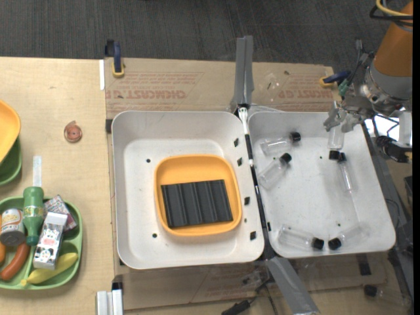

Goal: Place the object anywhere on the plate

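Currently I can't tell my end effector's [338,125] state as it hovers above clear vials [275,146], presumably lining up for the orange plate [197,166].

1. Arm [397,51] enters at top right, orange band above grey wrist
2. Wrist angled down and to the left
3. Gripper [336,128] low at upper right, pointing down; fingers too small and blurred to judge
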Controlling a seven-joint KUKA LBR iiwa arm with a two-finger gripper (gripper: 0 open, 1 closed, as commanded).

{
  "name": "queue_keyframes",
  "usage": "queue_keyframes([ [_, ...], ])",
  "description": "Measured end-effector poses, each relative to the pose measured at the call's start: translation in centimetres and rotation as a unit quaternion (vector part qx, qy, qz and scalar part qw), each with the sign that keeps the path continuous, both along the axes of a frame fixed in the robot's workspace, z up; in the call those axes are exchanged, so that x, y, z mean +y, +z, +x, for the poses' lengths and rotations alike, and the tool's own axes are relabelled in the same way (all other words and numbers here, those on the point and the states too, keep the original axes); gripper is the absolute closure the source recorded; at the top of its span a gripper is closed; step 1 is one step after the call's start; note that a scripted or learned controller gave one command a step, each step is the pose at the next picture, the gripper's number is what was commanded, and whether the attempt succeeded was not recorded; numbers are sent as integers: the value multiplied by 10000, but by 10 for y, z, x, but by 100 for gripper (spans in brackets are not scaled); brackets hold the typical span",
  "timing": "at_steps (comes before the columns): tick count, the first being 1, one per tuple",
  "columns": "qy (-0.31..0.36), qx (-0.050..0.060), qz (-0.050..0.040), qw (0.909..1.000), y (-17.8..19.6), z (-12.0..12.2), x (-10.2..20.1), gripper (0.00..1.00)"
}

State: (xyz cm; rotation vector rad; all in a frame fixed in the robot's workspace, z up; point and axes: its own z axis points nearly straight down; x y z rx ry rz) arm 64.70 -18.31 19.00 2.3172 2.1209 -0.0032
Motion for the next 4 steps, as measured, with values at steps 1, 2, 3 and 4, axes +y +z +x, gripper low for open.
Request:
queue_keyframes([
  [1,981,-9,-5,9952,41,12,-34,100],
  [2,2092,-14,-6,9779,116,12,-39,100],
  [3,2092,-14,-6,9779,116,12,-39,0],
  [4,2364,-4,1,9717,251,-40,-39,0],
])
